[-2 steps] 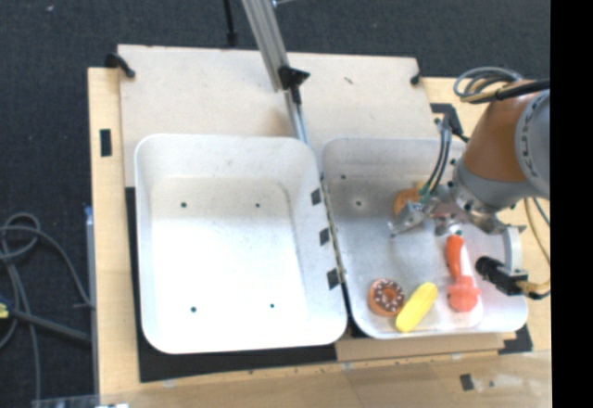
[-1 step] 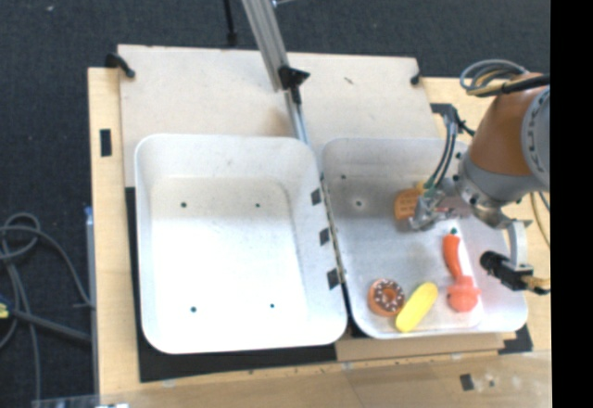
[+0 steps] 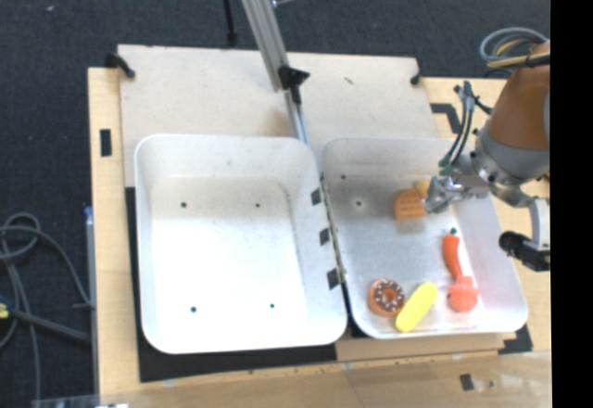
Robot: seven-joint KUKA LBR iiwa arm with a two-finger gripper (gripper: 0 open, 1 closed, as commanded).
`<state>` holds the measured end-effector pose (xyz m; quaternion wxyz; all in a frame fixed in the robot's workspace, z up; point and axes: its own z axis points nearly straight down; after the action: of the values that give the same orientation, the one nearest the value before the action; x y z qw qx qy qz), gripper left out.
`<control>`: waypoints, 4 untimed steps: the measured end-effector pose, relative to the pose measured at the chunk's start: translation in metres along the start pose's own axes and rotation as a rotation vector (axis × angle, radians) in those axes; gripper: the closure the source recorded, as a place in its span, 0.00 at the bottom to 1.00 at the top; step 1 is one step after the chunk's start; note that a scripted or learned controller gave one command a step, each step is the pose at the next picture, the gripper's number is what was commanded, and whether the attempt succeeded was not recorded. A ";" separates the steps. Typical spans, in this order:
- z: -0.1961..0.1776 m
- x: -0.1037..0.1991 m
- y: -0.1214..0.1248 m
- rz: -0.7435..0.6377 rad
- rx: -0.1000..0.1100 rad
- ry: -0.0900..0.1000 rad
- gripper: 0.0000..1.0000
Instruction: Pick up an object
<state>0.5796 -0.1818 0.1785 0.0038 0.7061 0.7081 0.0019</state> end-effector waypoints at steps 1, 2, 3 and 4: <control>-0.063 -0.007 0.007 -0.001 -0.001 -0.001 1.00; -0.096 -0.009 0.008 -0.003 0.002 0.000 1.00; -0.103 0.043 0.022 -0.004 0.004 0.002 1.00; -0.088 0.098 0.033 -0.004 0.009 0.003 1.00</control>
<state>0.6114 -0.0836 0.2663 -0.0003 0.7049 0.7093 -0.0001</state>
